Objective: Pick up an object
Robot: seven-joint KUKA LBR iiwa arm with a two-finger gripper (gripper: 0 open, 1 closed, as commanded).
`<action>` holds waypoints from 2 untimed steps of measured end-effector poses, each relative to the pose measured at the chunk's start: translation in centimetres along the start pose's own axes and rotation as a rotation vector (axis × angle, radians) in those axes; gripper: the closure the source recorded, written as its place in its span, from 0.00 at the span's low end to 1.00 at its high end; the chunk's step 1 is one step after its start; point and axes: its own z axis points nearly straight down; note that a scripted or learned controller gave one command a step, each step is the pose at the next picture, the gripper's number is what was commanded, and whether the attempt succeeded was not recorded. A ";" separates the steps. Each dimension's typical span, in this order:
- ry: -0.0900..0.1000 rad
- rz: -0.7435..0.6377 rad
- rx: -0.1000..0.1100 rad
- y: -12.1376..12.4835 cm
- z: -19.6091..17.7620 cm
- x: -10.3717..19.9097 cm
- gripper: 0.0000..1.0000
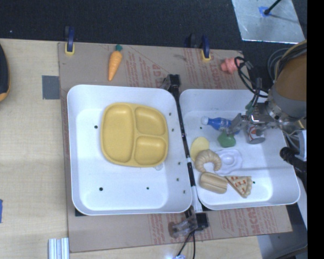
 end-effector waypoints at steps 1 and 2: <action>-0.001 0.005 0.004 2.9 6.7 1.6 0.00; -0.002 0.006 0.000 4.7 7.5 3.3 0.00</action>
